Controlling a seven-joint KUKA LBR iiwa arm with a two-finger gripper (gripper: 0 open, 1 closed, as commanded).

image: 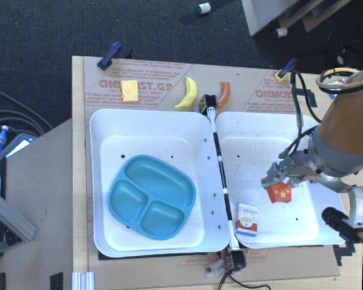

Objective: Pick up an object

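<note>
While the arm reaches in over the right side of the counter (133, 277), its hand (278, 180) sits low in the right bin (260, 130), pressed against a small red block with a yellow star (280, 193). The block looks tucked just under the fingertips, but from here I cannot tell whether the fingers are spread or closed, or whether the block is truly caught between them. The wrist is bent down and angled toward the divider between the 2 bins, with cables trailing back over the bin's far rim.

A small red, white and blue carton (247, 219) lies flat near the right bin's front edge, just beside the block and probably left as another candidate to grab. The left bin (104, 132) carries a blue divided plate (152, 196) lying flat in its middle. Along the counter's back edge, outside the bins, rest a yellow banana (187, 93), an orange carrot-like piece (223, 94) and a yellow square (129, 91), seemingly set aside out of play.
</note>
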